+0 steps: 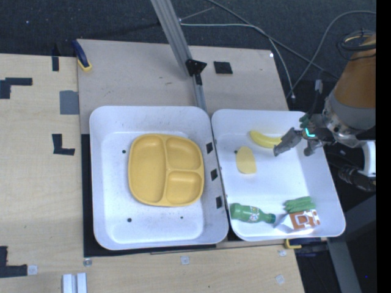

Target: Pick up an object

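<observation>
The right bin [317, 182] holds a yellow banana [264, 139] near its far side and a pale yellow rounded piece [246, 160] just in front of it. A green bottle [250, 213] lies along the near wall. An orange and white carton [302, 219] with a green item [298, 204] on its far side sits in the near right corner. My gripper [294, 149] hangs over the bin's far right part, just right of the banana. Its two dark fingers are spread, open, with nothing between them.
The left bin [110, 163] carries a yellow divided plate [165, 168]. A metal pole [174, 26] slants in from the top to the bins' far edge. Cables run across the dark floor behind the bench.
</observation>
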{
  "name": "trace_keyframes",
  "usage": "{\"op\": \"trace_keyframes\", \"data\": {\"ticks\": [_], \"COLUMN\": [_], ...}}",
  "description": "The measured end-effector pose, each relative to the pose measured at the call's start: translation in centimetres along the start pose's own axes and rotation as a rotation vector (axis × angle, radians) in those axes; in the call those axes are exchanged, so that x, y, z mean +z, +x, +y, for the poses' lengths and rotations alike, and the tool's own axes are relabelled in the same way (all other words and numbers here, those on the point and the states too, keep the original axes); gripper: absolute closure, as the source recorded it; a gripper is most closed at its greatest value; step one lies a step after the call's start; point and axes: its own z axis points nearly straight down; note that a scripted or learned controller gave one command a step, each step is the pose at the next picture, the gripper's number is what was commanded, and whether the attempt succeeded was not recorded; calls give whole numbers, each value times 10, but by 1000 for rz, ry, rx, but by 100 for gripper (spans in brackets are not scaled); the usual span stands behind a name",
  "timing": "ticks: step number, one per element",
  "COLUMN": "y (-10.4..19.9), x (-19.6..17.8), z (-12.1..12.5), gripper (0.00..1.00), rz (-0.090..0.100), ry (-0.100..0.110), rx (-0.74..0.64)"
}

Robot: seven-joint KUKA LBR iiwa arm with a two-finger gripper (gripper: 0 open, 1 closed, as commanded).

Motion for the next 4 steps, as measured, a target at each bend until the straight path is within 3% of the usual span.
{"op": "trace_keyframes", "data": {"ticks": [1, 2, 4], "y": [0, 10, 13], "x": [-1, 58, 141], "z": [0, -1, -4], "gripper": [0, 0, 0], "rz": [0, 1, -2], "ry": [-2, 4, -4], "rx": [0, 0, 1]}}
